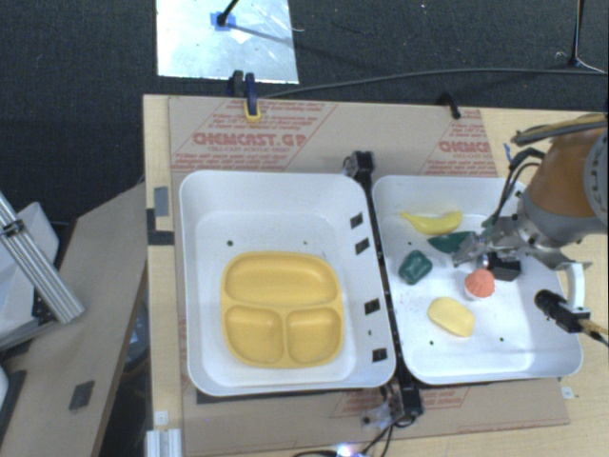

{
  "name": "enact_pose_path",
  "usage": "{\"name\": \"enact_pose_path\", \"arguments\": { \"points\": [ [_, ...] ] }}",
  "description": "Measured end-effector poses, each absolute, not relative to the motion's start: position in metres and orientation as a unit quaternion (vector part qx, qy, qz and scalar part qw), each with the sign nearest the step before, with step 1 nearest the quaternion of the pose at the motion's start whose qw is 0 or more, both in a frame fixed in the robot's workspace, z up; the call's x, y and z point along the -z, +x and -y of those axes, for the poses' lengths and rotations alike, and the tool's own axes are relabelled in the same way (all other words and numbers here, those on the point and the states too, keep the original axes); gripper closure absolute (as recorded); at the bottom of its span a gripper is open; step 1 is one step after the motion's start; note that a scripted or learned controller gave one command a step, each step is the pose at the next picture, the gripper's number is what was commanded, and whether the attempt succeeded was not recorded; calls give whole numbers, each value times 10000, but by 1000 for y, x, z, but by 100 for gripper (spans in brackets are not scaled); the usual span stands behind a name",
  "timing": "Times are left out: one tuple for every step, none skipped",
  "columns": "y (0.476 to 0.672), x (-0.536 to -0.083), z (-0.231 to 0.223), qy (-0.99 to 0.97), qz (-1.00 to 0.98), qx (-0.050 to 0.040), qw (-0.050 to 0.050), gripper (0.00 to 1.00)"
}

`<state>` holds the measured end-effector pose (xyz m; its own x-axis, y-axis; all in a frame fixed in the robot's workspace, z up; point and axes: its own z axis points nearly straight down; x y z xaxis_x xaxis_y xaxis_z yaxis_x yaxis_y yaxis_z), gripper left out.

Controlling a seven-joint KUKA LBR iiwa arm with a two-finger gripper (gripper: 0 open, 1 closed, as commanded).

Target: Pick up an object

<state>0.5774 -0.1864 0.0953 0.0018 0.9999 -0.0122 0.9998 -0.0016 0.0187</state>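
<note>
The right bin [533, 365] holds several small objects. A yellow banana-shaped piece [431, 222] lies near its back. A dark green block [414, 268] sits toward the bin's left wall, and a teal piece [447, 244] lies just right of it, under the banana. An orange-red ball [480, 285] rests in the middle and a yellow lemon-shaped piece [450, 316] lies nearer the front. My gripper [479, 248] reaches in from the right, low over the bin. Its tip is next to the teal piece and just above the ball.
The left bin [205, 255] carries a yellow divided plate [282, 307]. A black divider with clips [373, 265] runs between the two bins. The grey arm with its orange band [561, 184] covers the right bin's back right corner.
</note>
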Motion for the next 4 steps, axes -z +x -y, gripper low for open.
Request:
{"name": "enact_pose_path", "arguments": {
  "points": [
    [582, -111, 189, 7071, -7068, -58, 212, 100],
    [585, -157, 195, 7059, -7083, -13, 26, 100],
    [587, -211, 196, 7055, -7087, -18, 35, 100],
    [582, -205, 146, 7041, -7101, -6, -1, 100]
  ]
}}
